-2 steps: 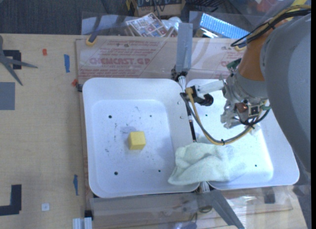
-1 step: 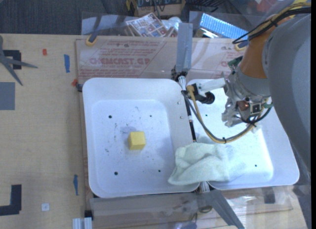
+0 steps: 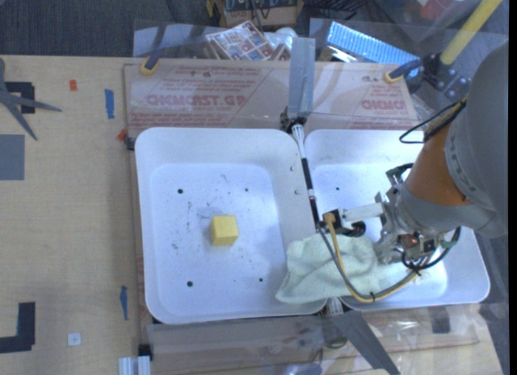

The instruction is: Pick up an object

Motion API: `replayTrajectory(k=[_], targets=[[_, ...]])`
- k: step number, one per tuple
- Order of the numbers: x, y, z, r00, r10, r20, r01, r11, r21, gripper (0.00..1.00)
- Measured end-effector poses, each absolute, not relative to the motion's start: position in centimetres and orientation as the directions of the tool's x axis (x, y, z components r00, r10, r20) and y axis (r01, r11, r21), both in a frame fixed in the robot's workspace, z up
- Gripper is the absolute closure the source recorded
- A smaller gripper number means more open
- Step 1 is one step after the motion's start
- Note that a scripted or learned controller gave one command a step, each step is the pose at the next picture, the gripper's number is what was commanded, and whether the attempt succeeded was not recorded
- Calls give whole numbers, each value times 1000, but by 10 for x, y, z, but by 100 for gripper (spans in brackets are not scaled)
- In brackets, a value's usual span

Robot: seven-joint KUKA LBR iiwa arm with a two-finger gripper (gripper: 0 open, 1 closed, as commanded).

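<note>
You are looking at a pale green cloth lying crumpled at the front of the right bin. Part of it is hanging over the middle wall into the left bin. The claw is sitting low at the right end of the cloth, touching it or just above it; you cannot tell which. You cannot tell if the claw is open or closed, because the wrist is hiding it. A yellow cable is looping over the cloth. A small yellow block is resting in the middle of the left bin, well apart from the claw.
</note>
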State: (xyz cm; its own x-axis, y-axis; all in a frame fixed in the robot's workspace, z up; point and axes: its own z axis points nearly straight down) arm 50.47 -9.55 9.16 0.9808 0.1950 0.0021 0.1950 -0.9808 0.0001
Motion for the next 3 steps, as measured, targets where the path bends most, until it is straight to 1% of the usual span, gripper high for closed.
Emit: replayTrajectory(k=[1, 2, 3], targets=[[542, -37, 184, 979, 203, -1, 203, -979, -2, 100], [491, 72, 219, 970, 245, -1, 245, -970, -1, 100], [504, 83, 210, 981, 195, 0, 195, -981, 0, 100]])
